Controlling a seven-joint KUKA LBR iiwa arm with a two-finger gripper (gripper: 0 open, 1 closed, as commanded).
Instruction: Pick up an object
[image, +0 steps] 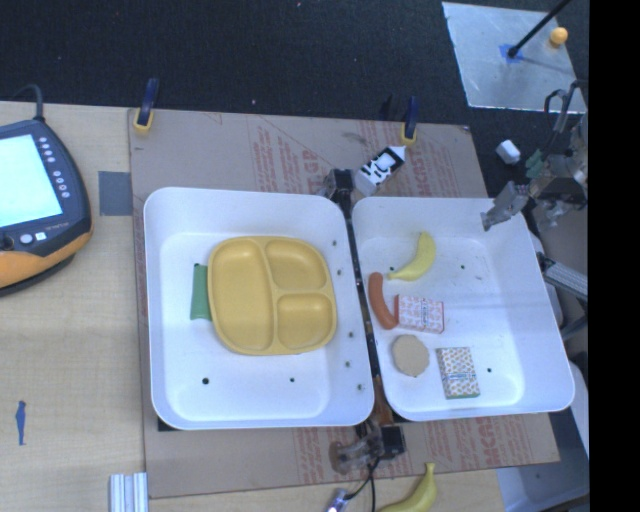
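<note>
Currently the gripper (503, 208) is hovering at the right bin's (545, 320) upper-right rim, w/ nothing between its fingers; can't tell the opening. Banana (417, 257) is lying just inside, left of it. Probably light, stiff plastic, smooth — best pinched across the mid-curve.

Tray (270, 295) in left bin (170, 300); banana (416, 258) in right bin (520, 330).

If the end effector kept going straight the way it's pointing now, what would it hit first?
The end effector sits over the right bin's upper right corner, aimed down and leftward. It would probably meet the bin's bare white floor first, short of the banana. Depth is hard to judge from this single view.
</note>
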